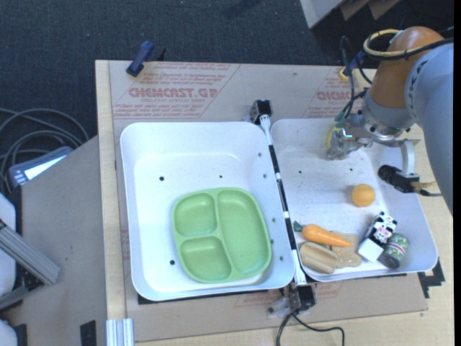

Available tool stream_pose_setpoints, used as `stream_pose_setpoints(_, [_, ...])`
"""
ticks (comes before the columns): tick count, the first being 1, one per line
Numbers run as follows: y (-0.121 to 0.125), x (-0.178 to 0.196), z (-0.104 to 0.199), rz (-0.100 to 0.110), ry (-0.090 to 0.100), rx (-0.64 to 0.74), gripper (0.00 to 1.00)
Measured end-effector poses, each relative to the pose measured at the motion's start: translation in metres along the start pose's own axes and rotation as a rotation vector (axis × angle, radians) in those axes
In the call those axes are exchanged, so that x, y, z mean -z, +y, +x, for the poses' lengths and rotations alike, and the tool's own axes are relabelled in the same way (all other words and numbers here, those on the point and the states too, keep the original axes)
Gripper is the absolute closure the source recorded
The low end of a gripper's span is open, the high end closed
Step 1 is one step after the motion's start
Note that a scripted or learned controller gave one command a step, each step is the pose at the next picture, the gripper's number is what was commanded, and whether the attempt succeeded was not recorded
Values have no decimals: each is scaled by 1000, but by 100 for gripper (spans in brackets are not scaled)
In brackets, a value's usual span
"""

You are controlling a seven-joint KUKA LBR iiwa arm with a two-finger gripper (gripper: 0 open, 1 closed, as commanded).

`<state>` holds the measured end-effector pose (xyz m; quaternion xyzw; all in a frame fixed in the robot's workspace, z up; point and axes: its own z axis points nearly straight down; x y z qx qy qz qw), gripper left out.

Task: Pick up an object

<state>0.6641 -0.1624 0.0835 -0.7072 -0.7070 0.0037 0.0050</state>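
Observation:
My gripper hangs over the far part of the right bin, close to its back wall, with nothing visibly in it. An orange ball lies apart from it, toward the bin's right side. Along the near edge of the bin lie an orange carrot and a tan bun. In the near right corner sit a black-and-white toy, a white block and a small green can.
The left bin holds a green divided plate toward its near side. A black divider runs between the two bins. A blue clip lies on the board behind the bins.

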Motion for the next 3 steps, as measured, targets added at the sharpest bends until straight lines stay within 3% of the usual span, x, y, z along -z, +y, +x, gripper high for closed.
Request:
stream_pose_setpoints(1, [2,2,0,-11,-2,1,0])
stream_pose_setpoints(2, [1,11,-1,-3,-3,-1,100])
stream_pose_setpoints(3, [-15,103,92,-17,-1,2,100])
